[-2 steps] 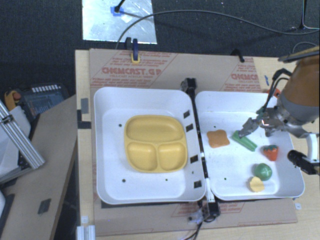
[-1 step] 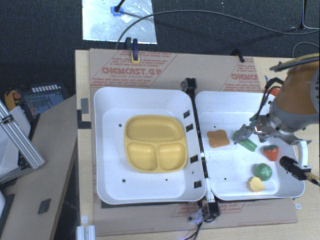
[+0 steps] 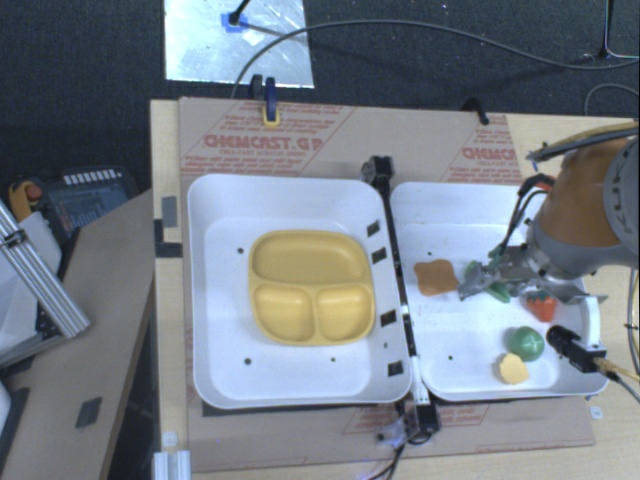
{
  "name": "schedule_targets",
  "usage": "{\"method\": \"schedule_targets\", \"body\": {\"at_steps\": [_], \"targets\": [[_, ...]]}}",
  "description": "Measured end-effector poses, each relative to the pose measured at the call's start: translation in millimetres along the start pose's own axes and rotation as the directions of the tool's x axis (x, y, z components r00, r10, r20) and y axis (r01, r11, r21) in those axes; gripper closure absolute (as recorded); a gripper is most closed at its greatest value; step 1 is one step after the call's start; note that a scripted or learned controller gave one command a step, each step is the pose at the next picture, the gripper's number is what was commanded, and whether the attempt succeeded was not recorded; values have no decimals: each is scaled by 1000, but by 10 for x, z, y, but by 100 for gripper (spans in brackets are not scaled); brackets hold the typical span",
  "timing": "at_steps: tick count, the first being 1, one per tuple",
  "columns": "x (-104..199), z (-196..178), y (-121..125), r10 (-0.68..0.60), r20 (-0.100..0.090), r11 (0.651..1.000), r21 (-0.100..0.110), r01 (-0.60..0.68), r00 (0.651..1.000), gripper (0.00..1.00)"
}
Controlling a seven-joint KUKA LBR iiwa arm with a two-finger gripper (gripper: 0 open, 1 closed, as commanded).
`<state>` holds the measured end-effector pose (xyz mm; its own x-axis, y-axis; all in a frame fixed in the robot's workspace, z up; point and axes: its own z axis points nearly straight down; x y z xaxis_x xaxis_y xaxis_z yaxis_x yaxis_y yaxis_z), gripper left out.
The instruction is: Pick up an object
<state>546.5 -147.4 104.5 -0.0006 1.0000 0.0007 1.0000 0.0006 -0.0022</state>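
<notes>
Hovering end effector (image 3: 470,286) beside brown piece (image 3: 435,277)

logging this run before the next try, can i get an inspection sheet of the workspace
surface: bench with two white bins, left bin and right bin, on a printed board.
job's things: in the right bin a brown flat piece, a green round piece, a yellow piece, an orange-red piece and a green item at the gripper.
clutter: yellow divided tray in the left bin.
grippers: gripper low over the right bin; grasp cannot be judged.
cables: black cable across the floor behind.
surroundings: dark floor, foil sheet, side table at left.
</notes>
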Motion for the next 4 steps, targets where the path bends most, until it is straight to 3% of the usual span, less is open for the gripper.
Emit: {"method": "schedule_targets", "body": {"at_steps": [1,2,4], "targets": [[-2,187,18,-1,3,1000,-6,1,1000,0],[-21,54,39,0,6,1000,-13,0,1000,100],[140,-1073,-32,-5,2,1000,-10,5,1000,100]]}}
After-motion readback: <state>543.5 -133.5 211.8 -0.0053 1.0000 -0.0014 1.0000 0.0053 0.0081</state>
